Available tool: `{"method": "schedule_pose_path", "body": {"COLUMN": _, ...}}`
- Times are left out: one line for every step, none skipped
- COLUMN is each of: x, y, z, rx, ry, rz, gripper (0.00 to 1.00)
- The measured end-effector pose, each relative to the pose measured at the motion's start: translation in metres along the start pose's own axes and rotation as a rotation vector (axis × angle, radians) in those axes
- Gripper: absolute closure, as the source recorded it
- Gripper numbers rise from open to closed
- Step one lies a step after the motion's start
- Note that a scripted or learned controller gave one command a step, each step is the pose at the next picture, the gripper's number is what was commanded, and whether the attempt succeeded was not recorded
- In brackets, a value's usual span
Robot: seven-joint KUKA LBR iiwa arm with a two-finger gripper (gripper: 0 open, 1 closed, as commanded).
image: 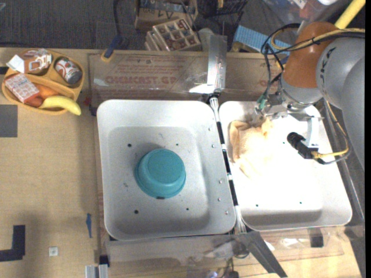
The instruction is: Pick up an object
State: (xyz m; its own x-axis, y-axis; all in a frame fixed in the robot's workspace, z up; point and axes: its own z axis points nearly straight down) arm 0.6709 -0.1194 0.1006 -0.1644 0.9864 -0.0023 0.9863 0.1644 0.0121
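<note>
The right bin lies nearest along the lower edge, its white floor bare toward the front. At its back left corner lies a pale tan, crumpled cloth-like object, slumped against the left wall just beside the divider between the bins. The left bin holds a teal bowl, upside down near the middle of its floor, well apart from the cloth.

The arm reaches in from the upper right — a bulky grey link with the orange band above the wrist — and bends down toward the back of the right bin. The tool hangs over the far left part of that bin, right at the upper edge of the cloth; glare and the wrist's bulk hide its tips, so whether it is released or clenched cannot be told, nor whether it touches the cloth. A black fitting with a yellow cable juts out below the wrist over the bin floor.

On the tabletop at far left sits a yellow tray of toy food with a banana at its front edge.
</note>
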Motion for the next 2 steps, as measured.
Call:
{"method": "schedule_pose_path", "body": {"x": 0.017, "y": 0.000, "z": -0.072, "rx": 0.007, "ry": 0.001, "rz": -0.212, "gripper": 1.00}}
{"method": "schedule_pose_path", "body": {"x": -0.019, "y": -0.006, "z": 0.005, "rx": 0.007, "ry": 0.001, "rz": -0.186, "gripper": 1.00}}
